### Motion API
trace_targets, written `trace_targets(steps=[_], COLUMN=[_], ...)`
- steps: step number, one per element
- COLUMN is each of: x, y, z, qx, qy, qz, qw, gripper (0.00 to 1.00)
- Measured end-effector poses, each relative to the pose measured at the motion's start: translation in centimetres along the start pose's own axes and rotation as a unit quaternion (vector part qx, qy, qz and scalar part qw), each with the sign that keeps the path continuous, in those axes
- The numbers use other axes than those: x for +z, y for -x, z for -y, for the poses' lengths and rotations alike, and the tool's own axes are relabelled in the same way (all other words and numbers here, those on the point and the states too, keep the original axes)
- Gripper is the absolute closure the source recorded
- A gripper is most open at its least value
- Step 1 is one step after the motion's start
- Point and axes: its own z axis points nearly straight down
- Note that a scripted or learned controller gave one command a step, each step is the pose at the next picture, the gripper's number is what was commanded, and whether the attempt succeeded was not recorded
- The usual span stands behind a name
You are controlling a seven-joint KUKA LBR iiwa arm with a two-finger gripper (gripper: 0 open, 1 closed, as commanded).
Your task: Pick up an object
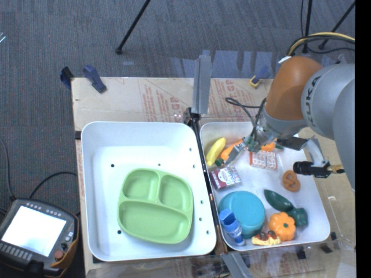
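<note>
The grey arm with the orange band (295, 94) reaches in from the right and bends down over the far part of the right bin (322, 213). Its gripper (253, 139) is low there, close to the bin's far wall, just above a small cluster of things: an orange carrot-like piece (233, 151) and, beside it, a small white card with red print (264, 159). I cannot tell if the pincer is released or clenched, because the wrist and some cables cover it, and I cannot see any object between it. To the left of the gripper a yellow banana (215, 150) lies at a slant near the wall that separates the two bins. Nearer to the camera, a dark red packet (225, 177) lies flat, and below it there is a blue bowl (244, 211) with a blue bottle (231, 224) touching its left edge. On the right side of this bin lie a small orange-brown ring shape (291, 180), a dark green vegetable (279, 201) and an orange pumpkin (282, 226), with a small piece of yellow and red food (265, 238) at the near wall. The left bin (98, 155) holds a green divided plate (156, 205), which lies flat, well apart from the gripper. A tablet (32, 230) lies on the floor at the lower left.
</note>
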Motion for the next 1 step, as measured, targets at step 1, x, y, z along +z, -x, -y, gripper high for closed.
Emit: trace_targets(steps=[1], x=[-1.56], y=[0.26], z=[-0.19], qx=[0.002], qy=[0.005], qz=[0.003], qw=[1.0000], gripper=[1.00])
